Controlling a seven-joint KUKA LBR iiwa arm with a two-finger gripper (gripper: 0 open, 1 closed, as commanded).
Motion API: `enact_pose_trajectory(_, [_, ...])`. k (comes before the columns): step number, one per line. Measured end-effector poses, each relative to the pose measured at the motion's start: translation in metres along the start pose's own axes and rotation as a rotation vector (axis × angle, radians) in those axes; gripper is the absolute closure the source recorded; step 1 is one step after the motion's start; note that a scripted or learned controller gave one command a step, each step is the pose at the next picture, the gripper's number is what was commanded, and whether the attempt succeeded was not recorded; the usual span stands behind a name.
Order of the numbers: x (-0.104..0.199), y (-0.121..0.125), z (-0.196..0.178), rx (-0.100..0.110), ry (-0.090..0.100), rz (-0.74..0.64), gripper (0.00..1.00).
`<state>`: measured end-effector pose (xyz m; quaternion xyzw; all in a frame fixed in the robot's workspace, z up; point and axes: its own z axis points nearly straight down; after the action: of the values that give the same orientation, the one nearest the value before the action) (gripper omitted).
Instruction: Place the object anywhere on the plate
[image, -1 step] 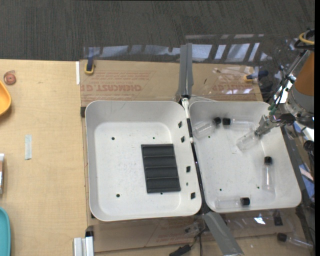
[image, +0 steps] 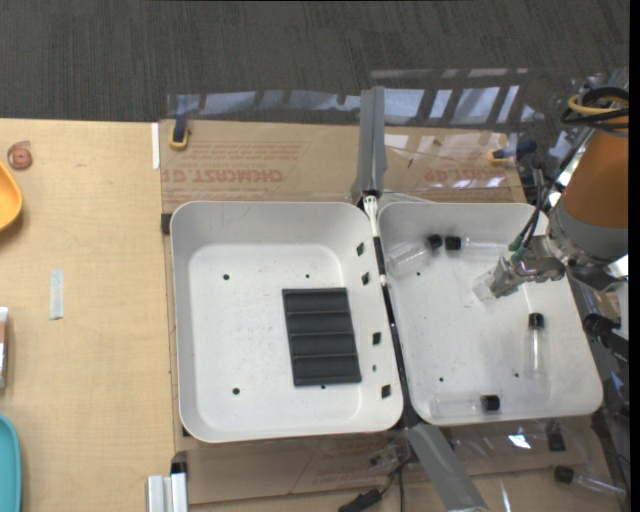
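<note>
Room: dark carpet behind; tan counter (image: 90, 250) with cardboard under two white bins.
Left bin (image: 200, 400): a black ribbed plate (image: 321, 337) lies at its middle, bare.
Right bin (image: 470, 370): clear tubes with black caps scattered, one (image: 537, 342) near the right wall.
Gripper (image: 500, 283): low over the right bin; grip state cannot be told.
Progress: nothing placed; pick-up and carry left.

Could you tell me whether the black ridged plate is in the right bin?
No, the black ridged plate lies in the left bin.

Fixed overhead cam, slanted down on both bins (image: 190, 330).
</note>
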<state>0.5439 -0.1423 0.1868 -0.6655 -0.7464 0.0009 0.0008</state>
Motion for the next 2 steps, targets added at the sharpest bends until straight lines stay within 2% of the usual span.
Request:
enact_pose_trajectory(1, [0.084, -0.014, -0.038, -0.001, 0.0, -0.022, 1.0])
enact_pose_trajectory(2, [0.142, -0.011, -0.003, 0.002, 0.0, 0.16, 1.0])
